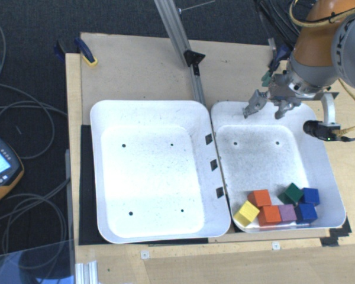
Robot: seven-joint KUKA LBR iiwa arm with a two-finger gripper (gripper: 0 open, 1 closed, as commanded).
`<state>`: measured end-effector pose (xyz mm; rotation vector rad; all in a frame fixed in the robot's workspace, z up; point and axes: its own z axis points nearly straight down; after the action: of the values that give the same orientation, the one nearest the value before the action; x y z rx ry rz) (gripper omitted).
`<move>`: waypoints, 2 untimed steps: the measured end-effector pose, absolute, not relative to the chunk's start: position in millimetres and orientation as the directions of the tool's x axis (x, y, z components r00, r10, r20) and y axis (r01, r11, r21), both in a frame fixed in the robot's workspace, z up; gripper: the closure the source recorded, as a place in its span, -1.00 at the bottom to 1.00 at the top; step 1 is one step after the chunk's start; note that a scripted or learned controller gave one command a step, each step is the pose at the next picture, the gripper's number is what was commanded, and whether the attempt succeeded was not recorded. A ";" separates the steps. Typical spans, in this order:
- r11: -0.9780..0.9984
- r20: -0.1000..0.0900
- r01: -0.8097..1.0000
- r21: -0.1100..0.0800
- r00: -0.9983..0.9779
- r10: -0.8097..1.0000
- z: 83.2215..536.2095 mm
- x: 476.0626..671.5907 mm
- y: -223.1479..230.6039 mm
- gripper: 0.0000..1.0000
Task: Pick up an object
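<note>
Look at the gripper [265, 107]: it hangs over the far edge of the right bin [325, 158], and you can see its two fingers [251, 107] spread apart with clear space between them. Nothing sits between the fingers and they touch no block; they are above the bin's far rim, well apart from the blocks.

The blocks you want are all bunched in the near corner of the right bin. The yellow block [246, 212] lies at the left of the cluster, tilted on the bin's sloping wall. Just beside it sit two orange blocks, one [261, 197] farther from you and one [270, 215] nearer. A purple block [287, 212] touches the nearer orange one. The green block [292, 193] stands behind the purple, and two blue blocks, one [310, 196] farther and one [306, 212] nearer, close the cluster on the right.

The left bin [100, 158] lies alongside on the table [136, 64], the two bins touching along their inner edges.
</note>
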<state>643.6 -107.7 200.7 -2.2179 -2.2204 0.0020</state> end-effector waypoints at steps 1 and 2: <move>-0.007 -0.005 1.000 0.009 0.007 1.000 317.0 544.6 -185.7 -1.00; 0.009 0.006 1.000 -0.006 -0.009 1.000 221.8 623.8 -90.1 -1.00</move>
<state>623.8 -90.1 221.8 -2.2049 -2.2258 0.0009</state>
